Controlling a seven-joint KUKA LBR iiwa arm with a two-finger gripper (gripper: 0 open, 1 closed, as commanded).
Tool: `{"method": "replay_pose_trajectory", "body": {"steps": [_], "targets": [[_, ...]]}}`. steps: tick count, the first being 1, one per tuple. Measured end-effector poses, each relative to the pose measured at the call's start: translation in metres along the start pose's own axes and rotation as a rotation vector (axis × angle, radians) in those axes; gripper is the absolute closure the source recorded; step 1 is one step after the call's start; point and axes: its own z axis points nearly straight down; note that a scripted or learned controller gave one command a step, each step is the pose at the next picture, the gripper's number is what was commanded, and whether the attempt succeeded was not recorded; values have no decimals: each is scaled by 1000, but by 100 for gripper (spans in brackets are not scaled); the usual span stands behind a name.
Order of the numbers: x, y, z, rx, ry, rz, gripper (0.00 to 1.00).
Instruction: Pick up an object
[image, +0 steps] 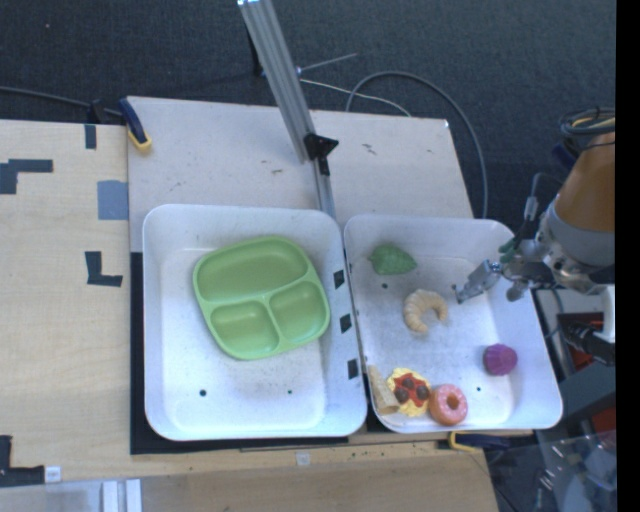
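The left bin (170, 400) is taken up by a green divided plate (262, 296). In the right bin (530, 400), the croissant (424, 309) is approached by the gripper (473, 285), nothing held; whether the claw is wide cannot be told. A descent is still called for.

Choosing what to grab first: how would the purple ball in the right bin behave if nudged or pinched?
The purple ball looks round, so a nudge would probably roll it across the right bin. It lies apart from the doughnut, leaving room. Its curved sides may slip from a pinch that is off-centre.
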Motion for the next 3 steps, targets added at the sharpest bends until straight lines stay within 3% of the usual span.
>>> {"method": "replay_pose_trajectory", "body": {"steps": [1, 3], "targets": [[0, 0, 0, 0, 0, 0, 0], [-5, 7, 109, -1, -2, 1, 0]]}}
